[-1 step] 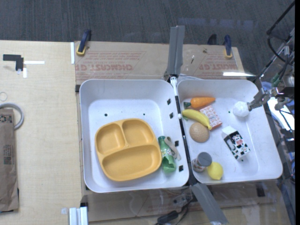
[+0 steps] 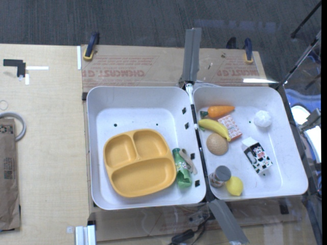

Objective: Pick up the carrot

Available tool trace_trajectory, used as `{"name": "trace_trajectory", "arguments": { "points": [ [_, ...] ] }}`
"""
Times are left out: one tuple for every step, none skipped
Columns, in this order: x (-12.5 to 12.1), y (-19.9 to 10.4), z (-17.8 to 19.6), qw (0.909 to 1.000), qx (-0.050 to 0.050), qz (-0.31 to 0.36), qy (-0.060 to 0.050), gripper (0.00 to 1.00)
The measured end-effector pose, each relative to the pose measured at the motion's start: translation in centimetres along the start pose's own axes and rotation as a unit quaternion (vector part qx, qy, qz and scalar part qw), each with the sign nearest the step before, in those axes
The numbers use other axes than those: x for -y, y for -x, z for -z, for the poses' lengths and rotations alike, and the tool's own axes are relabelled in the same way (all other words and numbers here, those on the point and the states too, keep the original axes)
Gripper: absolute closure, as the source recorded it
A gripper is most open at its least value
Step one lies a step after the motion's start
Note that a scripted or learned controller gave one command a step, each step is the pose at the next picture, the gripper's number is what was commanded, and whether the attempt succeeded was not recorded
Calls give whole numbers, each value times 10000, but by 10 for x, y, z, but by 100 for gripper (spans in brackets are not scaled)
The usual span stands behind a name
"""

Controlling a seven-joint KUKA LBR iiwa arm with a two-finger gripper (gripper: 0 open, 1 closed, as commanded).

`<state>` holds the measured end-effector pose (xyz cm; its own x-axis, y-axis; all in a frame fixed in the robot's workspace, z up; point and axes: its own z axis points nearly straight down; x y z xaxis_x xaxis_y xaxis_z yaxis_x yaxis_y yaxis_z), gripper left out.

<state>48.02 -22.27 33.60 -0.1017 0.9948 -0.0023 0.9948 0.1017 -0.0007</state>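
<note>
While the carrot (image 2: pixel 220 111) lies beside the banana (image 2: pixel 214 128) in the right bin (image 2: pixel 286 137), cardboard (image 2: pixel 122 68) behind shows mirrored red "CHEMCAST" lettering, claw state cannot be told.

The brown paper bag (image 2: pixel 9 172) at the left edge is cut off by the frame, and the print on the small red packet (image 2: pixel 231 127), center right, is too tiny to read.

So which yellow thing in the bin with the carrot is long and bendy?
The banana, lying just below the carrot. The other yellow thing there, the lemon, is small and round, down in the bin's lower part beside a little can.
</note>
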Motion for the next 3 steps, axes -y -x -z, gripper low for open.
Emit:
{"name": "trace_trajectory", "arguments": {
  "points": [
    [1, -1, -98, 9998, -11, 223, -8, 0],
    [0, -1, -89, 9998, -5, 223, -5, 100],
    [-9, 1, 89, 9974, -1, -717, -6, 100]
  ]
}}
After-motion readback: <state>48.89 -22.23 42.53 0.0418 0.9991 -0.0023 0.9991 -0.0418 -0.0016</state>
